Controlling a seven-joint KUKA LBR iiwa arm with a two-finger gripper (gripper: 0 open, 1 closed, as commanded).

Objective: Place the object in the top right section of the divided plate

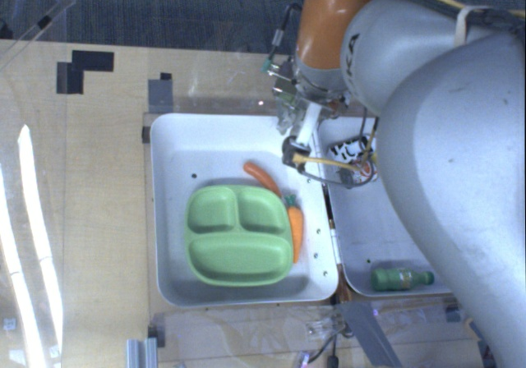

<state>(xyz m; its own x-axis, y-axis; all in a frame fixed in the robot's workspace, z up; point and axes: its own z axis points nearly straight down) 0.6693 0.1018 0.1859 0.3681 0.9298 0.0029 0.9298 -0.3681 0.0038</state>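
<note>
The green divided plate (240,235) lies in the left bin (168,194), its three sections bare. A thin red-orange sausage-like piece (261,176) lies on the bin floor just beyond the plate's top right corner. An orange carrot with a green top (295,228) lies along the plate's right rim, outside it. My gripper (288,121) hangs over the far right corner of the left bin, above and a little right of the red-orange piece, apart from it. I see nothing held in it.
The right bin (362,276) holds a green bottle (400,278) lying on its side near the front. A black-and-white patterned thing (352,149) sits at its far end, partly hidden by the wrist. The big grey arm covers most of the right side.
</note>
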